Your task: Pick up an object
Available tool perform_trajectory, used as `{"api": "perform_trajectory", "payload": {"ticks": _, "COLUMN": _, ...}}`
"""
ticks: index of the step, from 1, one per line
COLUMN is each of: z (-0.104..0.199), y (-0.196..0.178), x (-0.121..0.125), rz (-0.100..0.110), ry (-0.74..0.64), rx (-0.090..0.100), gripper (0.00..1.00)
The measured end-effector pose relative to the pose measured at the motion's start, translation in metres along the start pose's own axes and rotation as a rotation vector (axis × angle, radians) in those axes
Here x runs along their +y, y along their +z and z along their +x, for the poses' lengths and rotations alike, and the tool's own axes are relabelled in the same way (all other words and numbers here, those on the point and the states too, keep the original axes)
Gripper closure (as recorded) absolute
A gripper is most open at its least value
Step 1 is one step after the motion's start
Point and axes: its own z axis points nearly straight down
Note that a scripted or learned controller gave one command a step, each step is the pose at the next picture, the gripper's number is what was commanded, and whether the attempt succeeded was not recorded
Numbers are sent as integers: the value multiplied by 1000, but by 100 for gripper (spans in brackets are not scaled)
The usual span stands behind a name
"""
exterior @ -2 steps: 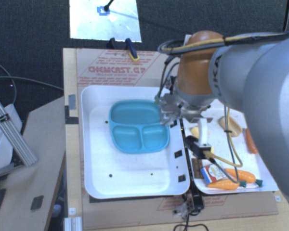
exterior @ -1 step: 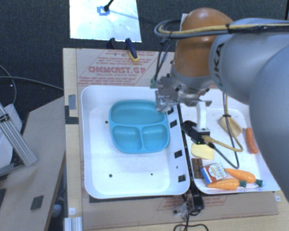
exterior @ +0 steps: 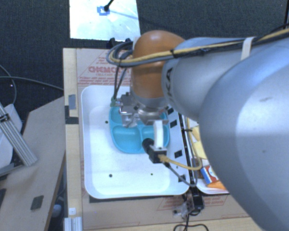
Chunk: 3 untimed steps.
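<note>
At the left edge of the camera view, bare aluminium extrusion rails (exterior: pixel 10 129) lean across a pale side table (exterior: pixel 43 143), with a small dark grey block (exterior: pixel 37 202) lying nearer the camera. Next comes a brown cardboard sheet with red print (exterior: pixel 94 70), which underlies the bins. The left shallow white plastic bin (exterior: pixel 98 179) sits on this sheet. Its near floor is bare except for a few small dark dots. A shallow blue moulded plastic dish with divided compartments (exterior: pixel 127 141) lies flat on the far half of this bin's floor, towards its right wall. The visible part of the dish runs from far to near, with a rounded end pointing towards the near-left. The far portion is covered by the robot, so the full long axis cannot be confirmed. The gripper (exterior: pixel 133 119) is directly over the dish, at or very close to its surface. The orange band and wrist hide it from above, so whether it is released, clenched or grasping cannot be told. Further right, the grey arm (exterior: pixel 241 129) covers most of the right bin, where a flat printed item in yellow and orange (exterior: pixel 208 173) protrudes beneath it.
</note>
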Motion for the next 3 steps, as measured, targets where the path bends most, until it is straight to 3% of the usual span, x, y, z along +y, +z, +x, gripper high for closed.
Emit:
{"api": "perform_trajectory", "payload": {"ticks": 1, "z": -4, "y": -128, "x": 97, "rz": -25, "ry": 7, "rx": 1, "gripper": 100}}
{"api": "perform_trajectory", "payload": {"ticks": 2, "z": 25, "y": -98, "x": 52, "rz": -2, "ry": 4, "rx": -2, "gripper": 100}}
{"api": "perform_trajectory", "payload": {"ticks": 3, "z": -28, "y": -91, "x": 101, "rz": -9, "ry": 15, "rx": -3, "gripper": 100}}
